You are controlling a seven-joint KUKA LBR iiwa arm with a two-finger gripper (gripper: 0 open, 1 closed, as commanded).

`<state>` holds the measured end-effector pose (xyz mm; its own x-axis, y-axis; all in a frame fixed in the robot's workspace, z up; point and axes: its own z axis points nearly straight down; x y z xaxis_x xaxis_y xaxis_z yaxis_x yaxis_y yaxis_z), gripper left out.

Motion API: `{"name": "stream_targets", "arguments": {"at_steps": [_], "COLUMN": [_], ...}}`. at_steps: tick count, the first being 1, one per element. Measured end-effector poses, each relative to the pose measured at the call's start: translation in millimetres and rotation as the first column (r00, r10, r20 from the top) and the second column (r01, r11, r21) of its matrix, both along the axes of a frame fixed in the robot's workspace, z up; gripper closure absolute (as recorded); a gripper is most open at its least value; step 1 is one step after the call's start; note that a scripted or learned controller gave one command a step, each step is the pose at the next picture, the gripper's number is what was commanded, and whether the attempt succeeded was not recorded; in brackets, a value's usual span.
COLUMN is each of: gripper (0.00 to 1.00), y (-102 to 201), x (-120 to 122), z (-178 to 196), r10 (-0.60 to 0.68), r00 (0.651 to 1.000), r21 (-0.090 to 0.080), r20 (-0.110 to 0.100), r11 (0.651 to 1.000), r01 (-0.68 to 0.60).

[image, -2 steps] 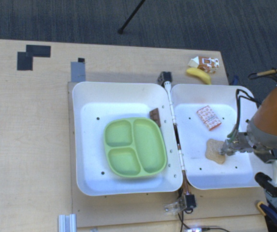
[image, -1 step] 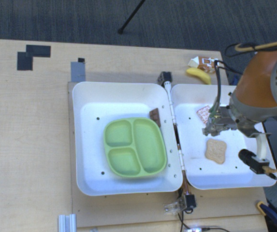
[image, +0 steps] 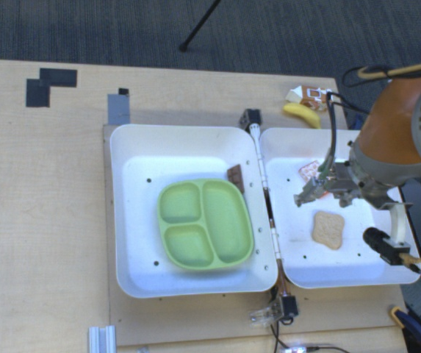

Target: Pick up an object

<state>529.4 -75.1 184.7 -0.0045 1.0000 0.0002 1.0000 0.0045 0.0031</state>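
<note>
My gripper (image: 319, 197) hangs over the right bin (image: 342, 274), near its middle, open with nothing between its fingers. A tan slice of toy bread (image: 328, 229) lies flat on the bin floor just below and right of the gripper, apart from it. A small pink and white packet (image: 310, 170) lies at the back of the same bin, just behind the gripper. In the left bin (image: 133, 197) sits a green divided plate (image: 205, 224), with a small brown piece (image: 235, 174) by the bin's right wall.
A toy banana (image: 302, 113) and a small packet (image: 309, 94) lie on the bench behind the right bin. The arm's orange band (image: 390, 123) and grey wrist overhang the right bin's right side. A black clamp (image: 251, 118) sits where the bins meet.
</note>
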Motion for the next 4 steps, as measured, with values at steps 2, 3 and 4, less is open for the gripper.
{"name": "stream_targets", "arguments": {"at_steps": [2, 3, 4], "gripper": [1.0, 0.0, 0.0], "y": [-34.4, -34.4, -13.9], "x": [-17.6, -17.6, -38.0], "z": [-73.3, -73.3, -95.9], "r10": [0.0, 0.0, -0.004], "r00": [1.0, 1.0, 1.0], "r21": [0.0, 0.0, -0.007], "r20": [0.001, 0.002, 0.015], "r11": [1.0, 1.0, 1.0], "r01": [0.0, 0.0, 0.005]}}
